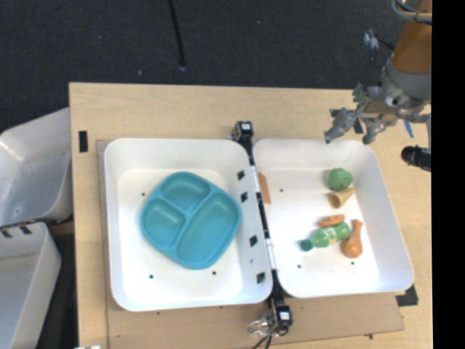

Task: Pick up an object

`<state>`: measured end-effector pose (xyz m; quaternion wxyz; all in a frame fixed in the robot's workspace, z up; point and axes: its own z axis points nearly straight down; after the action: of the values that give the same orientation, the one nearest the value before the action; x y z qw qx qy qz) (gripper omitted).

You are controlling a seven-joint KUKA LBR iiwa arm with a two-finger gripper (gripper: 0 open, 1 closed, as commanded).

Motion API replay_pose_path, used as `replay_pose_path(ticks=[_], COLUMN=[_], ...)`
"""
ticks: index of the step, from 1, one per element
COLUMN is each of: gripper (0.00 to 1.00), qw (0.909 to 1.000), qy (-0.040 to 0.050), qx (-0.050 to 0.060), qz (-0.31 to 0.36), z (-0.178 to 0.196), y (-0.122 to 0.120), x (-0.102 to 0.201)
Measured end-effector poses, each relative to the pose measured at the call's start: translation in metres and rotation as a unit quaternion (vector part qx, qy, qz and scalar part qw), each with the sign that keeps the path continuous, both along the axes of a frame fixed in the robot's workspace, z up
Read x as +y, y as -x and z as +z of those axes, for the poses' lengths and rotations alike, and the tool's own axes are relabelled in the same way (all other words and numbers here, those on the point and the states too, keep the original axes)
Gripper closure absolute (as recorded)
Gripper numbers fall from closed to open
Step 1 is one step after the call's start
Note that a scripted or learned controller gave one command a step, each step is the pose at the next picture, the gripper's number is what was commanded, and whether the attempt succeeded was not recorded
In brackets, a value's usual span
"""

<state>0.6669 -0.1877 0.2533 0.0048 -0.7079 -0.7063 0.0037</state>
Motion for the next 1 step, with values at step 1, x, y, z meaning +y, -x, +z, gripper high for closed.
replay_pose_path(ticks=[1], gripper=[0.00], qw=[1.0000], qy=[0.0011], qx=[-0.007], qz=[0.001], z=[0.0094], y=[-0.0022], x=[0.0006])
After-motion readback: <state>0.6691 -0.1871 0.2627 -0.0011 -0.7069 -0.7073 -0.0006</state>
